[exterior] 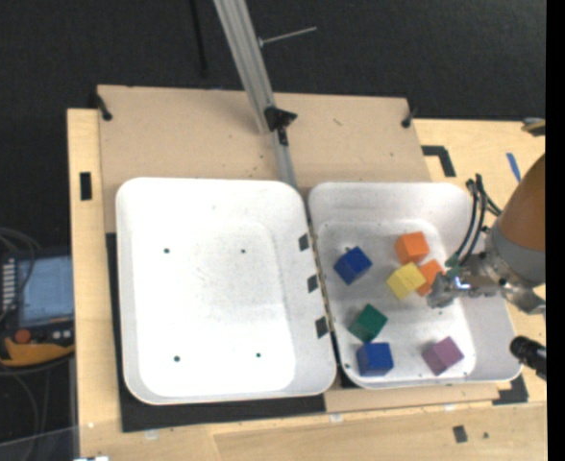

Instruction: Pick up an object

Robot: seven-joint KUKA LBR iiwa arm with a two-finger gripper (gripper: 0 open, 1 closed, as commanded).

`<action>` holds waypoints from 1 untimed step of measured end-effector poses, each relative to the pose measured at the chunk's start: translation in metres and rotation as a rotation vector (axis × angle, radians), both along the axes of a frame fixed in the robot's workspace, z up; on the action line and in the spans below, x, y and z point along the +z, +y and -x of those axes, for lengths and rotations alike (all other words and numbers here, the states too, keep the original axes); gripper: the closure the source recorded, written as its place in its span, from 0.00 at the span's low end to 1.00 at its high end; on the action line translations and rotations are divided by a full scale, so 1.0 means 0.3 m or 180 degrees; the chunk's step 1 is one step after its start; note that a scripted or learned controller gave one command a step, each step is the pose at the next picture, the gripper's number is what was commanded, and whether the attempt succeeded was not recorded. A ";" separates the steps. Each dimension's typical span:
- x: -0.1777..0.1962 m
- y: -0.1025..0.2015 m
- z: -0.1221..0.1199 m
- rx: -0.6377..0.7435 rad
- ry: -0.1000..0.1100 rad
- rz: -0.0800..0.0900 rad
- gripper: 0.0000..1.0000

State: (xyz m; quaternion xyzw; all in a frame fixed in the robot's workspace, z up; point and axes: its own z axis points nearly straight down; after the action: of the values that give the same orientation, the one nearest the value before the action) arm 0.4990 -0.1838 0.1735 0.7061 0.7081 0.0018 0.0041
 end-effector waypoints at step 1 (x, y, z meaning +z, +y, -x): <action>0.147 -0.007 0.004 0.0002 0.0004 -0.0002 1.00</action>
State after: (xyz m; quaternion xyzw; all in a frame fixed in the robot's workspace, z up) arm 0.4978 -0.1859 0.2175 0.7059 0.7083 0.0016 0.0035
